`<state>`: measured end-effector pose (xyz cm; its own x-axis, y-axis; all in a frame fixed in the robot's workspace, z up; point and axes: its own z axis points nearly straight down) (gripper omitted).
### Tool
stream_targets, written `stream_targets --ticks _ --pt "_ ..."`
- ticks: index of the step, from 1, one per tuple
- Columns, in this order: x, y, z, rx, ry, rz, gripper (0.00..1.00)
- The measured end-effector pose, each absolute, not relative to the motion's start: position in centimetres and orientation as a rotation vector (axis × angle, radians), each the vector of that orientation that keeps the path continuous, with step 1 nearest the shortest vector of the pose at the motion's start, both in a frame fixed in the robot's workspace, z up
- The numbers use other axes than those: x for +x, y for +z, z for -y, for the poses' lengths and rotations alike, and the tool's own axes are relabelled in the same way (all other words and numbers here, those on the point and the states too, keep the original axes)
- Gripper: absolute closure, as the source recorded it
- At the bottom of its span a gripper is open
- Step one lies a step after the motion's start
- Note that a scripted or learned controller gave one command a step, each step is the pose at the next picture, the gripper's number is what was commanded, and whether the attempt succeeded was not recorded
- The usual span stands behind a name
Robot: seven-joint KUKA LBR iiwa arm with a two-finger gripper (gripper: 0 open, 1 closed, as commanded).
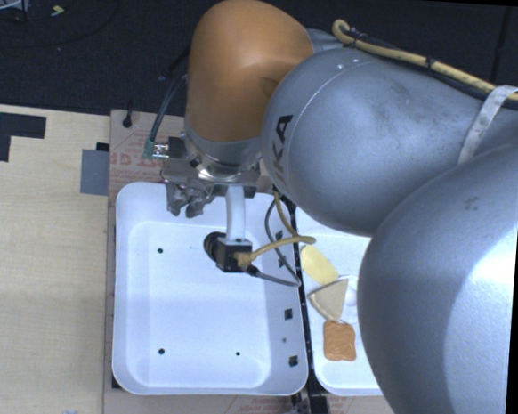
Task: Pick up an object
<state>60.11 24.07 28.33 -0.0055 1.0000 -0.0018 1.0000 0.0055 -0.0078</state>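
Observation:
My gripper [186,207] hangs over the far left corner of the left white bin [142,326], below the arm's orange band [243,66]. Nothing shows between its tips. A grey post with a black end piece [225,249] and a cable reaches down from the wrist over the left bin's floor. Three objects lie in the right bin [352,383], close to its left wall: a pale yellow rounded piece [318,267], a beige wedge [330,298] and an orange-brown flat piece [339,340]. The arm hides most of the right bin.
A black divider with clips [299,325] runs between the two bins. The light wooden bench top [31,273] stretches to the left of the bins, with dark patches [92,171] near its far edge. The big grey arm links fill the right side.

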Motion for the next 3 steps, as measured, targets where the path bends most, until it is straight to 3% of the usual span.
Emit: stream_targets --ticks 1,2,3 --pt "60.09 28.28 -24.09 -2.212 0.012 2.225 0.0" --pt "60.1 29.24 -24.08 -2.207 0.015 2.228 1.0" --pt "60.07 29.2 -24.11 -2.206 0.016 2.229 0.0"
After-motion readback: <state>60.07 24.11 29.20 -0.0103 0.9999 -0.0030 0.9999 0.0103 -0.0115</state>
